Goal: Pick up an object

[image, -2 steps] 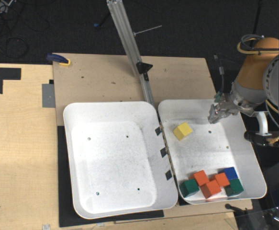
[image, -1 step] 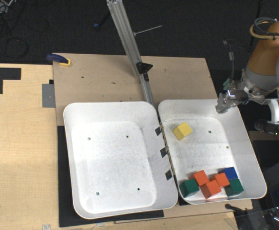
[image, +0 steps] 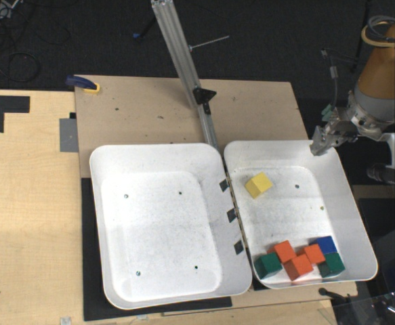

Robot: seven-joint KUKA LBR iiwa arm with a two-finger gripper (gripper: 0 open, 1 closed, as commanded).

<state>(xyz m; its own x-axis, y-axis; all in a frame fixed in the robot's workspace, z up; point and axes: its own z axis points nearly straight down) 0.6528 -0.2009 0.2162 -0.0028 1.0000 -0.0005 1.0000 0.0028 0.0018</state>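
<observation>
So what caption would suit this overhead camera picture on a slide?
Robot hand poised over the right bin's far corner, a yellow block lying apart from clustered orange, green and blue blocks.

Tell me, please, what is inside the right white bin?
The right bin holds a yellow block alone near its far side, and a tight cluster of orange, green and blue blocks at its near edge. Whether that cluster hides anything beneath cannot be seen.
</observation>
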